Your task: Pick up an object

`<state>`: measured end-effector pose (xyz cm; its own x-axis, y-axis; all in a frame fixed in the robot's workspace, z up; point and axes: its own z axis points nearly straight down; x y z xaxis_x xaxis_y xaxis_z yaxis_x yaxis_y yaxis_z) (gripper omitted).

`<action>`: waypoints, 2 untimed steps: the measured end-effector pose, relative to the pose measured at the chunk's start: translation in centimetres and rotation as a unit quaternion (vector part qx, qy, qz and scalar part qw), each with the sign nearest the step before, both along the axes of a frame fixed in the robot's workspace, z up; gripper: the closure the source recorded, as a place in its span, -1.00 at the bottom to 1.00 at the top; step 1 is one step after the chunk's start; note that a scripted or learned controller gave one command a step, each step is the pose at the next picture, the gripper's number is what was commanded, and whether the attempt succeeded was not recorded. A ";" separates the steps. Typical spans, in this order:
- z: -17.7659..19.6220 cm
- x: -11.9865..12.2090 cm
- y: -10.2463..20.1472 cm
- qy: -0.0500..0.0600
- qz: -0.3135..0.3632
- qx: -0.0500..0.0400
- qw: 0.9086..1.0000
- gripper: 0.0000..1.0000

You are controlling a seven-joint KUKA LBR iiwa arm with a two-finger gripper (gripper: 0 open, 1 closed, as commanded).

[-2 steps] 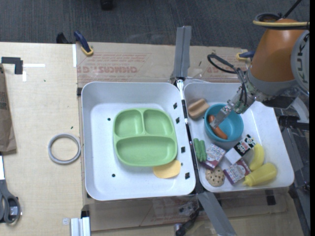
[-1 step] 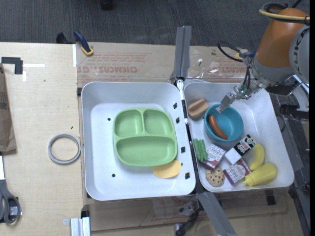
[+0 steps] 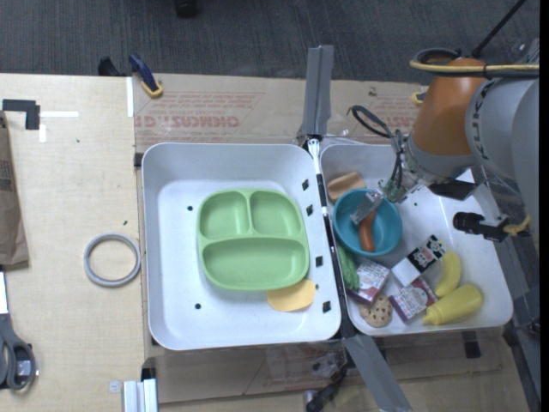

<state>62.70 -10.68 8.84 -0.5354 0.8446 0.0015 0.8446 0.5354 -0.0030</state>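
Observation:
My gripper (image 3: pixel 371 208) hangs low over the blue bowl (image 3: pixel 386 230) in the right bin (image 3: pixel 480 230), reaching in from the upper right. An orange carrot-like piece (image 3: pixel 367 235) lies inside the bowl, just below the gripper tip. Whether the gripper touches it is unclear. Around the bowl lie a tan bun (image 3: pixel 345 183), a banana (image 3: pixel 448 273), a yellow bottle (image 3: pixel 453 305), a cookie (image 3: pixel 376 313), a green vegetable (image 3: pixel 347 269) and a few small packets (image 3: pixel 371 280).
The left bin (image 3: pixel 163 256) holds a green divided plate (image 3: pixel 253 239) and a flat yellow disc (image 3: pixel 292 297). On the bench to the left lie a grey ring (image 3: pixel 112 259) and scissors (image 3: pixel 15 363). A metal divider (image 3: pixel 319 93) separates the bins.

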 end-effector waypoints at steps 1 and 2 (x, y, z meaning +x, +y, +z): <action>0.7 0.0 -0.5 0.001 -0.001 -0.003 1.000 1.00; 10.2 3.3 4.8 -0.002 -0.026 -0.004 1.000 1.00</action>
